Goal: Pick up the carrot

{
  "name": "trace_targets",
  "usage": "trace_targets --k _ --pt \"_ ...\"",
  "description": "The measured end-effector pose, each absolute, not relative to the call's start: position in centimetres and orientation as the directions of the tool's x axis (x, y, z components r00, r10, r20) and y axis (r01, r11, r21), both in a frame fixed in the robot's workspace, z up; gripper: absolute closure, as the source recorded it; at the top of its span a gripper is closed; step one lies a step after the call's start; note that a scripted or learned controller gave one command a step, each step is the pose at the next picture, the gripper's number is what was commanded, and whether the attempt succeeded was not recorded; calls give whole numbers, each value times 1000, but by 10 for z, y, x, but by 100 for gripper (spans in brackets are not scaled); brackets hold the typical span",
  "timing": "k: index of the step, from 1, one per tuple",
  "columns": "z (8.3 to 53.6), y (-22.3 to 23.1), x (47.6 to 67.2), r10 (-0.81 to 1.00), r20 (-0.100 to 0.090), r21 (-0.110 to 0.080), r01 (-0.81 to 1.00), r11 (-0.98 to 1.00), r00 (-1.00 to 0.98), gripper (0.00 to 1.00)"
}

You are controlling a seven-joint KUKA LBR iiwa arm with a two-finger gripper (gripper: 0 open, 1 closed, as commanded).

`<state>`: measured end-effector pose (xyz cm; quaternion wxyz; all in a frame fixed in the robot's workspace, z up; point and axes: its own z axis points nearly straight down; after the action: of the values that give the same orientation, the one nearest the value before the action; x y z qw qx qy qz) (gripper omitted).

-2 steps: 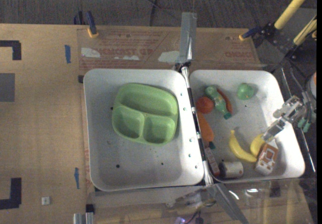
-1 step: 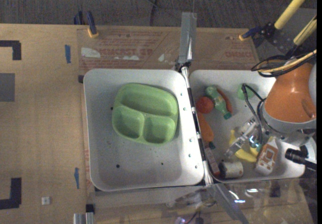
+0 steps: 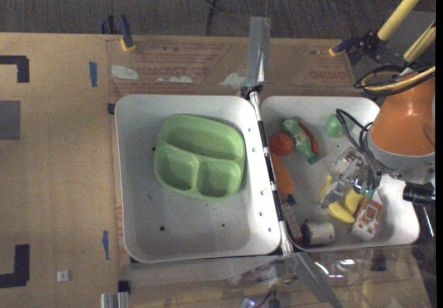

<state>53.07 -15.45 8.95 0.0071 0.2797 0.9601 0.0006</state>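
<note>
The gripper (image 3: 348,182) is hovering at the right bin's (image 3: 394,237) centre (I cannot tell its finger state); the carrot (image 3: 282,175) is lying at nine o'clock, needing a leftward reach.

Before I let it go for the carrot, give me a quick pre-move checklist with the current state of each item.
1. Carrot located: ok. The carrot lies in the right bin, along its left wall.
2. Carrot free of the gripper: ok. The gripper is well right of it, over the clutter.
3. Finger state: cannot tell; the wrist and cables blur that area.
4. Neighbours near the carrot: not ok. A red tomato sits at its upper end, a dark item at its lower end.
5. Approach room: not ok. The bin wall is right beside the carrot.
6. Green divided plate: ok, apart in the left bin.
</note>
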Motion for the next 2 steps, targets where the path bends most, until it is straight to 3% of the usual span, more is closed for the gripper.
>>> trace_targets --k 1,2 --pt "159 -112 480 565 -1 2 565 825 -825 0" --pt "108 -99 491 273 -6 2 273 962 -962 0"
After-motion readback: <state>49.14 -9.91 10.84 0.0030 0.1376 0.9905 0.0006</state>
